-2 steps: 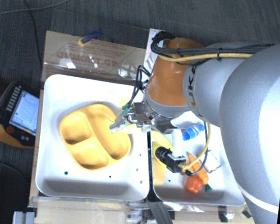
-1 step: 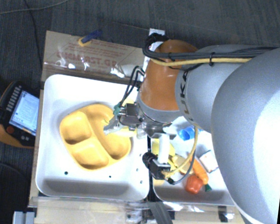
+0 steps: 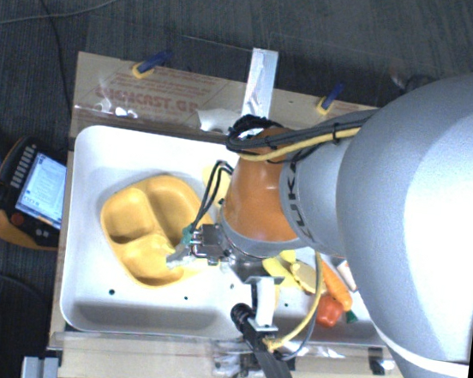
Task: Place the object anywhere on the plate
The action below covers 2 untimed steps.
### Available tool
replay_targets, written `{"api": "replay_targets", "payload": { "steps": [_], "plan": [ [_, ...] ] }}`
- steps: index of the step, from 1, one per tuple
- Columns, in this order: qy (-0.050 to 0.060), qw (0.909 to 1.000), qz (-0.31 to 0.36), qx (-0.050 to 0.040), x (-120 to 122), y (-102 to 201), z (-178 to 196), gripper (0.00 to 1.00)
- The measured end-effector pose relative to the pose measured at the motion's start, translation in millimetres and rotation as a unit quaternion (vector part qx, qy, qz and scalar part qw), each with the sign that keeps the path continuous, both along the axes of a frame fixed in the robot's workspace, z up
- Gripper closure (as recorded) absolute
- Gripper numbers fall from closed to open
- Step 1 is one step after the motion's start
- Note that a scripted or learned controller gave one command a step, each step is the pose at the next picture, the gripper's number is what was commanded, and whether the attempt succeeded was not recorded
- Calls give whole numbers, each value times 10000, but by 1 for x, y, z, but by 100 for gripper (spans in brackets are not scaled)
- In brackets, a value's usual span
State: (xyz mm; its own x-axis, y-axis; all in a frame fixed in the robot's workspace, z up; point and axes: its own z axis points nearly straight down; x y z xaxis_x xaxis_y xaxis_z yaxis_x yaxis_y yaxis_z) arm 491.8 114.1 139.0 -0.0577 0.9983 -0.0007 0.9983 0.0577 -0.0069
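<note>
A yellow plate (image 3: 147, 224) with divided hollows lies in the left white bin (image 3: 84, 293), toward its left and middle. My gripper (image 3: 185, 251) hangs over the plate's right rim, under the orange wrist band. A small green bit (image 3: 187, 234) shows at the gripper, and whether it is a held thing I cannot make out. In the right bin, partly hidden by the arm, lie a yellow banana-like piece (image 3: 297, 275) and an orange carrot-like piece (image 3: 336, 297).
The big grey arm (image 3: 414, 216) covers most of the right bin. A tablet and yellow pendant (image 3: 32, 196) lie on the floor to the left of the bench. Cardboard with clamps (image 3: 171, 97) stands behind the bins.
</note>
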Motion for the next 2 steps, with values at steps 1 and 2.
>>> {"api": "replay_targets", "payload": {
  "steps": [1, 2],
  "plan": [
    [-28, 9968, 793, 10, 28, -39, 45, 100],
    [-15, 9894, 1449, 2, 45, 16, 38, 100]
  ]
}}
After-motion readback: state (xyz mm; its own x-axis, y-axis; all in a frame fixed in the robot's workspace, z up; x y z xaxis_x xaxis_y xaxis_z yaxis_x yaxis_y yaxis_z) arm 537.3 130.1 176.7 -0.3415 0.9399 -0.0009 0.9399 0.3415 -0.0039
